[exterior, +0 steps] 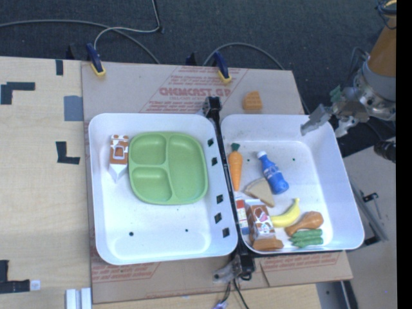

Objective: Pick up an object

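The right bin (322, 166) holds a carrot (235, 168), a blue bottle (273, 172), a bread slice (260, 191), a banana (286, 214), a drumstick (305, 222), green beans (306, 238) and a small carton (259, 220). My gripper (328, 121) hangs over that bin's far right corner, above the rim and apart from every object. Its two grey fingers stand spread, with nothing between them. In the left bin (106, 217) lie a green divided plate (168, 167) and a small carton (118, 154).
An orange block (252, 101) lies on the cardboard behind the right bin. Two blue and yellow clamps (95, 60) hold the cardboard's far edge. Black clips line the seam between the bins. Cables run across the dark floor beyond.
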Action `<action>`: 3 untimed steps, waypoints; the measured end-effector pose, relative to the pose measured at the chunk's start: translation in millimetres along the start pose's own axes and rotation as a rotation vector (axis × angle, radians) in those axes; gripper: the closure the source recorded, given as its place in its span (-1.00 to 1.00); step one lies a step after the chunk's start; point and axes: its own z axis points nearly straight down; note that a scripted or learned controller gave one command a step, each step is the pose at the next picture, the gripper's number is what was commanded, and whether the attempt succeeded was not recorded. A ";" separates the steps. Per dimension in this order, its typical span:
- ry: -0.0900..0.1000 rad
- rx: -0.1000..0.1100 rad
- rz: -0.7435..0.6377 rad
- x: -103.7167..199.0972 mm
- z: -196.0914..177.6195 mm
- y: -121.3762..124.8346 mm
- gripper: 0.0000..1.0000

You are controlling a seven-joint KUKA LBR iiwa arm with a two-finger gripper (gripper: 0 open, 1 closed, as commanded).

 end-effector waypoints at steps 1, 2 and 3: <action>0.002 0.003 -0.001 76.1 108.7 9.0 -1.00; -0.004 -0.005 0.001 78.5 177.0 15.0 -1.00; -0.004 -0.005 0.000 79.1 167.4 15.0 1.00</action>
